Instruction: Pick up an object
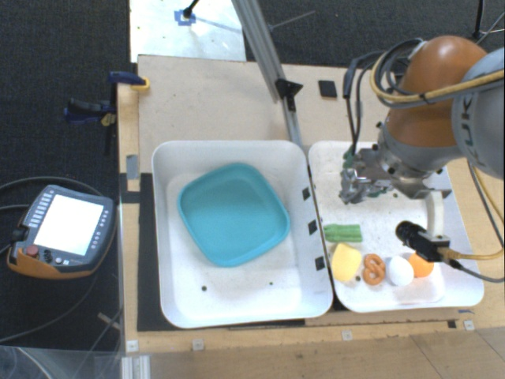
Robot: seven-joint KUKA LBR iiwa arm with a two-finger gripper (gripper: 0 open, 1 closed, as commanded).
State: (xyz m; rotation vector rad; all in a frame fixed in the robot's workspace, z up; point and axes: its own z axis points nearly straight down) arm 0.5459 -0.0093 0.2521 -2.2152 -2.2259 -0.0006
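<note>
My gripper [357, 188] hangs over the upper left part of the right bin [465, 290], with nothing visible between its metal fingers. Below it a green flat piece [343, 232] lies near the bin's left wall. A yellow lemon-shaped object [346, 263], a brown pretzel [373, 269], a white egg [400, 272] and an orange ball [422, 266] sit in a row along the bin's front. The gripper stands apart from all of them, a little above the green piece.
The left bin [173, 290] holds a turquoise square plate [233, 213]. A black cable fitting [418, 240] lies over the right bin near the orange ball. A metal pole [264, 46] slants across the bench's back. A teach pendant [63, 229] lies off the bench at left.
</note>
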